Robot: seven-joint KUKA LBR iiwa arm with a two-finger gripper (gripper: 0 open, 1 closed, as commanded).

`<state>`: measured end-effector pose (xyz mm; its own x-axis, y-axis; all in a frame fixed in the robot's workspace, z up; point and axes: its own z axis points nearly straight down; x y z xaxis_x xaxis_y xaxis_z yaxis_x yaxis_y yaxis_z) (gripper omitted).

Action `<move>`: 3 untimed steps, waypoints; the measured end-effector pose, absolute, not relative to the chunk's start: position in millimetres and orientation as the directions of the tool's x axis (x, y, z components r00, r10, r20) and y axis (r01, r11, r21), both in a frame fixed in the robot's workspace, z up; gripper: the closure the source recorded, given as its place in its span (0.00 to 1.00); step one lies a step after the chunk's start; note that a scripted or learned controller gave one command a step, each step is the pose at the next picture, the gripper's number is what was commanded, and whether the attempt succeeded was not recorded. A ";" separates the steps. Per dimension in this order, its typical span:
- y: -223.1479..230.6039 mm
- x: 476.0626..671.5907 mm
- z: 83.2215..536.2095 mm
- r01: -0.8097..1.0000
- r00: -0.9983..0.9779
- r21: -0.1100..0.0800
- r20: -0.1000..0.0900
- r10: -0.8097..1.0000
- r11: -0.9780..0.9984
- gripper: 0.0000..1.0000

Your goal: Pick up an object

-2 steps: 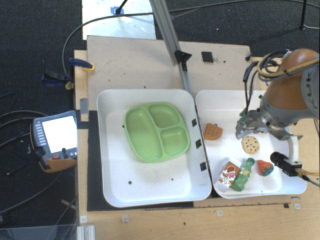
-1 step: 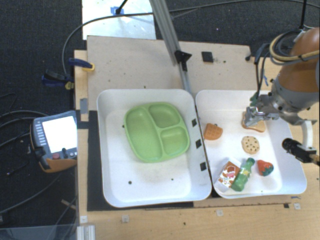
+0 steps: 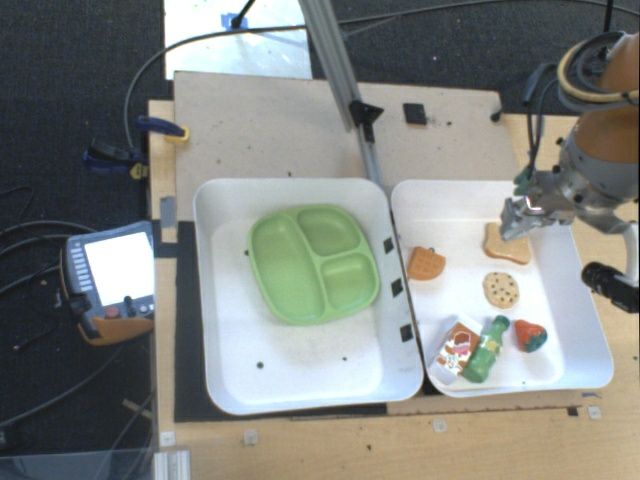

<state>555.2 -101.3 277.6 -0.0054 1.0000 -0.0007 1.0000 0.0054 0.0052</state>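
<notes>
Hovering low over the right-hand shallow white bin [image 3: 575, 268], the two-finger gripper [image 3: 512, 224] of the grey arm with an orange band [image 3: 606, 128], its tip just above the upper edge of a tan, toast-shaped slice of toy bread [image 3: 506, 247] lying flat near the bin's far side. Impossible to tell from this slanted overhead angle how wide the gripper stands, or whether anything sits in it. Probably light and rigid plastic, that bread slice: thin, smooth, low to the floor, so likely to slide away unless pinched across its narrow width, edge to edge. Nearby in the same bin, a small orange waffle-patterned piece [image 3: 426, 264] by the left wall, a round speckled toy cookie [image 3: 500, 289] just below the bread, then a green toy bottle [image 3: 484, 350], a white-and-red printed carton [image 3: 456, 349] touching it, and a red toy strawberry [image 3: 530, 337] close to the bottle's right. In the left white bin [image 3: 225, 348], a pale green divided plastic tray [image 3: 313, 262], well apart from the gripper.
</notes>
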 end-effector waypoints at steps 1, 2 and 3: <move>-53.9 571.1 278.6 1.000 -0.009 0.004 0.001 1.000 0.009 1.00; -13.3 588.5 274.5 1.000 -0.008 0.004 0.000 1.000 0.008 1.00; 36.1 611.5 270.3 1.000 -0.008 0.004 0.000 1.000 0.008 1.00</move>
